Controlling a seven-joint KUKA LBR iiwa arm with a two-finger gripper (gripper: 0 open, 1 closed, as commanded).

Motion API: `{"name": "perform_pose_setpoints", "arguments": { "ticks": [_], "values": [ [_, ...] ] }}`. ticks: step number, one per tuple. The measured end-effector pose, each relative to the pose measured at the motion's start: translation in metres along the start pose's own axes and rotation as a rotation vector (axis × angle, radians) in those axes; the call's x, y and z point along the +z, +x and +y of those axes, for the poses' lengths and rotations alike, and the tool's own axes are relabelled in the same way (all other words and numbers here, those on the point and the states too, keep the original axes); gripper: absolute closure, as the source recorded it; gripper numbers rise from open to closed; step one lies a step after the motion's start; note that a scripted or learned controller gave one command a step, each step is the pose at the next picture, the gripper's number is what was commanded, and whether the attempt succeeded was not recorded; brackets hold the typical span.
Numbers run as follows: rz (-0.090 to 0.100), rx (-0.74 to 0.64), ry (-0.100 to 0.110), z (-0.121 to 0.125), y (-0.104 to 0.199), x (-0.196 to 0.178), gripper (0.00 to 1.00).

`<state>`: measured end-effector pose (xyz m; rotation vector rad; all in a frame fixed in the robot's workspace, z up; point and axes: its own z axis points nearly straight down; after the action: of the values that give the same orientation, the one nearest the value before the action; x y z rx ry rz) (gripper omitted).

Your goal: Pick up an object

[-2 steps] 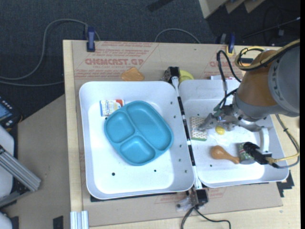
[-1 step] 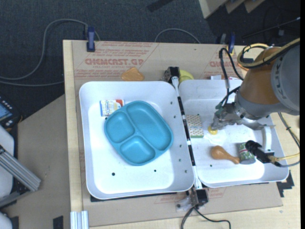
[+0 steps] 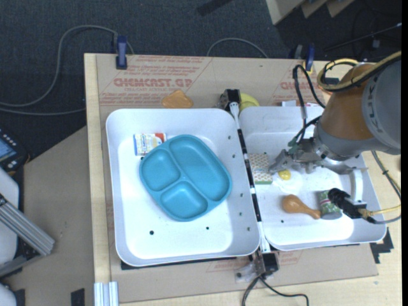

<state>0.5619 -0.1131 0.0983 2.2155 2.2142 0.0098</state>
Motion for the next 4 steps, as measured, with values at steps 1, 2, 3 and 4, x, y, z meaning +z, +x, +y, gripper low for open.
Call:
{"name": "perform_pose_setpoints", "arguments": {
  "ticks": [1,2,3,4],
  "values": [
    [0.005,0.002,0.018,-0.071,-0.010,0.014,0.00],
    [0.002,0.001,0.010,-0.067,-0.010,0.003,1.00],
    [-0.003,-0.001,0.003,-0.006,-0.057,-0.023,1.00],
    [0.001,-0.001,0.011,-0.009,-0.054,-0.021,0.00]
  ]
}}
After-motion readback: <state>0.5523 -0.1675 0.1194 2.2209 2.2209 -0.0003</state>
